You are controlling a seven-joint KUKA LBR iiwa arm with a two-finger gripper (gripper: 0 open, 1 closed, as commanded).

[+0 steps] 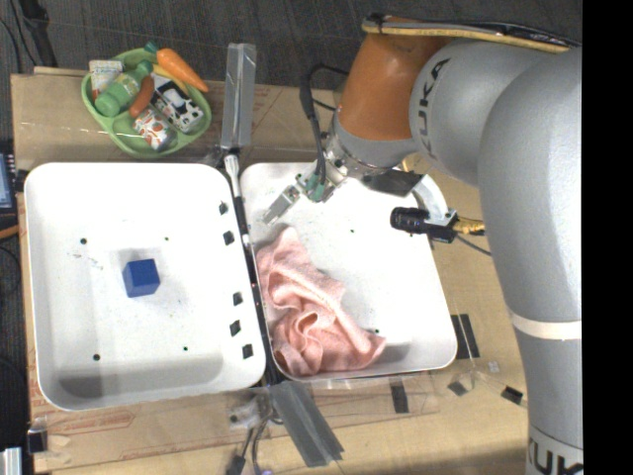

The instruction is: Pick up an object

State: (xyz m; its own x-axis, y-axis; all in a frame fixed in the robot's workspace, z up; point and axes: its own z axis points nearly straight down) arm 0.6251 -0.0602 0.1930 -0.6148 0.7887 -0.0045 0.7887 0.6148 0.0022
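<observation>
Honestly, the gripper [294, 198] is sitting over the upper left corner of the right bin [415, 295], just above the pink cloth [309, 310], and as far as I can make out the jaws are spread a bit with nothing between them, though they're small and blurry from up here. The cloth is bunched along the left wall of that bin, running down to the lower edge of the frame's middle. The only other candidate is the blue cube [141, 276], alone in the left bin [59, 216], well apart from the arm.

If it were me, I'd go for the cloth since it's right there. Best bet is to drop onto a raised fold near the top of the heap, not the flat thin edge, and push in deep enough before closing, cos soft fabric slips out of a shallow pinch. Also watch the divider wall, the jaws are close to it and could clip it on the way down
</observation>
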